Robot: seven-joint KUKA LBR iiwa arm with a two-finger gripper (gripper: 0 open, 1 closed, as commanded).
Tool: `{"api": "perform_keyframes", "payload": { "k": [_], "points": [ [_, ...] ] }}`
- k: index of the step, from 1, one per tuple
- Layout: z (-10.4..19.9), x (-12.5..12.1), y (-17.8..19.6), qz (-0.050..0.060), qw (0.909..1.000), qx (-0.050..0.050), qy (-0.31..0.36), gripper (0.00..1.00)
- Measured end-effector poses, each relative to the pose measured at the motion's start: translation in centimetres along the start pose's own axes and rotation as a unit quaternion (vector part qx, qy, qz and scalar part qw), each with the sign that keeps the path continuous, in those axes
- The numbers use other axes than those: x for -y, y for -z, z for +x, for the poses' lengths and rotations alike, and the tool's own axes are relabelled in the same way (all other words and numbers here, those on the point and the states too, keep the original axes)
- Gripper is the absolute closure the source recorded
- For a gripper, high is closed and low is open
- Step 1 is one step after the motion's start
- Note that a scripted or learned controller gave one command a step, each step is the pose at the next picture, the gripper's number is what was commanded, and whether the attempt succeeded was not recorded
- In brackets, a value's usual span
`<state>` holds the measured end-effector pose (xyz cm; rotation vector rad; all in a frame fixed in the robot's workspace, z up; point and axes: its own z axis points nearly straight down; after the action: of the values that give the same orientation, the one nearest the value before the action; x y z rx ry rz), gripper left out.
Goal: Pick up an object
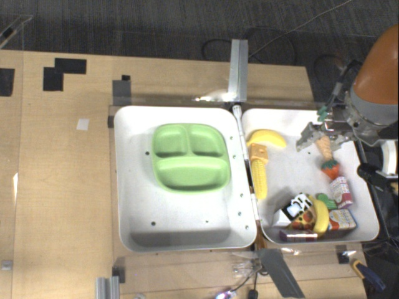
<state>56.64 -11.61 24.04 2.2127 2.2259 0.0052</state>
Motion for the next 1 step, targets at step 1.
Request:
{"api": "perform_keyframes", "payload": {
  "k": [1],
  "points": [
    [2.07,-5.21,-9.25,0.0,0.9956,0.0,0.094,0.0]
  ]
}}
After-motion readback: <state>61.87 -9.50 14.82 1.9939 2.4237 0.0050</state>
